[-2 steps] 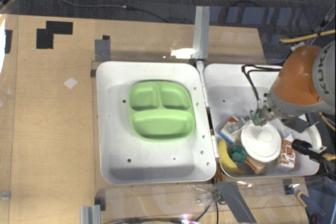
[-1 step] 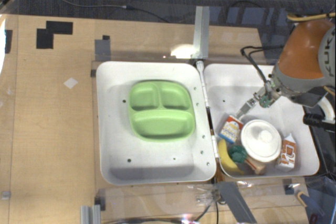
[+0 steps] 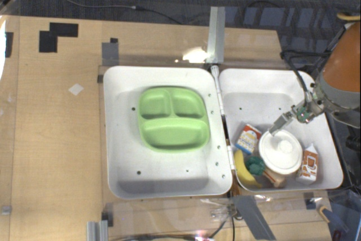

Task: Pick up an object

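We see the two-finger gripper (image 3: 274, 128) low in the right white bin (image 3: 259, 96), just above the round white lidded container (image 3: 280, 151) near the front edge; we cannot tell its state.

Open floor in both bins, clutter packed low in the right one

We see the right bin (image 3: 265, 90) bare across its upper half, while a white bowl (image 3: 280, 150), banana (image 3: 243, 168), small carton (image 3: 247, 139) and box (image 3: 308, 165) crowd its lower edge, touching; the green tray (image 3: 172, 118) fills the left bin's (image 3: 121, 172) middle, leaving margins around it.
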Controlling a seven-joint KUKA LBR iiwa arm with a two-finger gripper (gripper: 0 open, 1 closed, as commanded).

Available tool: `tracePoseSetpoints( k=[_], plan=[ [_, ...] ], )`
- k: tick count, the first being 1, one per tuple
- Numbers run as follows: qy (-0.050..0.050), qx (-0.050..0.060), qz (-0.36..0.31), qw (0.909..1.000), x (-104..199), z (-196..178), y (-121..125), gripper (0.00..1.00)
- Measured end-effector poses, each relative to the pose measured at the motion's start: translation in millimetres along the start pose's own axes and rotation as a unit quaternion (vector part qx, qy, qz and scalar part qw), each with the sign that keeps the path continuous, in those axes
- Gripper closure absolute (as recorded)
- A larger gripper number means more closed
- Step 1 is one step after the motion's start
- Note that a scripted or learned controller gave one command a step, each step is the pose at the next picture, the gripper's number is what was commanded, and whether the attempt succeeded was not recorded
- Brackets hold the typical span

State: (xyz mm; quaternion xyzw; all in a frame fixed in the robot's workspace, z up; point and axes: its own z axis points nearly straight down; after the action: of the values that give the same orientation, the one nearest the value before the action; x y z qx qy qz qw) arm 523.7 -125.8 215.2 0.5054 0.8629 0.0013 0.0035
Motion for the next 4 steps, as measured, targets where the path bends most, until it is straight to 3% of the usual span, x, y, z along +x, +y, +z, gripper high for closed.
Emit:
tracePoseSetpoints(
  k=[1,2,3,4],
  plan=[
    [0.002,0.002,0.023,0.9997,40,71,6,0.00],
    [-0.007,-0.005,-0.102,0.9948,36,114,-15,0.00],
    [0.000,-0.001,-0.086,0.9963,-55,112,59,0.00],
    [-0.013,-0.004,-0.097,0.9952,-6,120,56,0.00]
  ],
)
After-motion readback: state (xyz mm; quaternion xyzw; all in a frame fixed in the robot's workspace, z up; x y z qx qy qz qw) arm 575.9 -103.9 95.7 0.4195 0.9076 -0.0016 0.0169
